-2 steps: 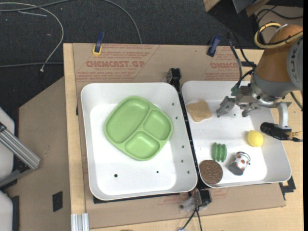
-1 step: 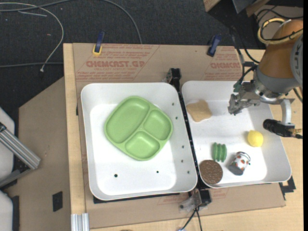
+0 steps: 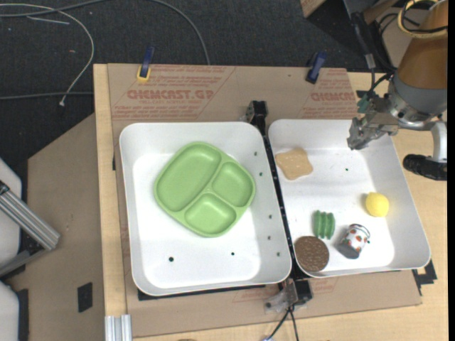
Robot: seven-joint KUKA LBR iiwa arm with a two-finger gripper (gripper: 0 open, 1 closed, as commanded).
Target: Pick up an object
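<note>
My claw (image 3: 357, 138) hangs at one o'clock in the right bin (image 3: 412, 212); whether it is wide or narrow I cannot tell. Toast (image 3: 293, 163) lies at nine o'clock from it.

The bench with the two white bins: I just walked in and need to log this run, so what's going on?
A grey robot arm reaches in from the right, its gripper over the far right corner of the right bin, nothing visibly held. That bin holds a tan toast piece, a yellow ball, a green pepper, a brown cookie and a small toy figure. The left bin holds a green divided plate.
</note>
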